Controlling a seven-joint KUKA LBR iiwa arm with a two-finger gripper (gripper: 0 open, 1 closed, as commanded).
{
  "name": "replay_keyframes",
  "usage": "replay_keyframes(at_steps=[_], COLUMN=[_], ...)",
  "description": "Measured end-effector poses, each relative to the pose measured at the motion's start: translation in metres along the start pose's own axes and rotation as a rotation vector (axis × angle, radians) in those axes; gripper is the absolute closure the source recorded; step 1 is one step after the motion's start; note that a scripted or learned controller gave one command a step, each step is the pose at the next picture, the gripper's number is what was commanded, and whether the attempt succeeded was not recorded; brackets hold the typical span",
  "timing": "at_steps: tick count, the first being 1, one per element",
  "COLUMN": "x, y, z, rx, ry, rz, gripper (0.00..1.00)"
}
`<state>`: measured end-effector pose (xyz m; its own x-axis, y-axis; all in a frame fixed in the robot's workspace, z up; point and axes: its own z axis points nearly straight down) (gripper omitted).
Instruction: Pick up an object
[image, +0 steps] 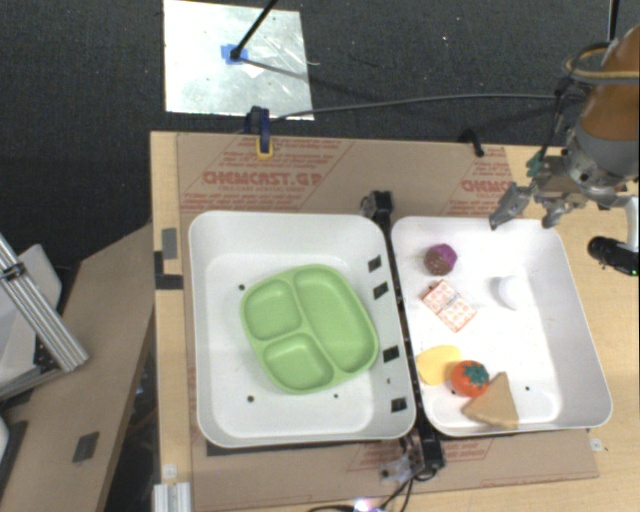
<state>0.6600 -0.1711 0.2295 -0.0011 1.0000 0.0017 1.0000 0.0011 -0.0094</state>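
Observation:
The right bin (560, 300) holds a dark purple round fruit (440, 259), a pink checkered wafer (449, 305), a yellow piece (437, 363), a red tomato-like toy (468, 377), a tan wedge (493, 403) and a white object (509, 291) that hardly stands out from the bin floor. My gripper (524, 211) hangs above the bin's far edge, up and to the right of the purple fruit. Its two fingers are spread apart, with nothing between them.
The left bin (215, 300) holds a green three-compartment plate (307, 327). Black clips (381, 205) sit along the seam between the bins. A cable runs across the bench behind both bins. The arm's grey body (606, 130) fills the upper right.

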Motion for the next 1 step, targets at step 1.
replay_keyframes(at_steps=[1], x=[0.0004], y=[0.0024], z=[-0.0075], rx=[-0.012], ry=[-0.002], rz=[-0.002], gripper=[0.00])
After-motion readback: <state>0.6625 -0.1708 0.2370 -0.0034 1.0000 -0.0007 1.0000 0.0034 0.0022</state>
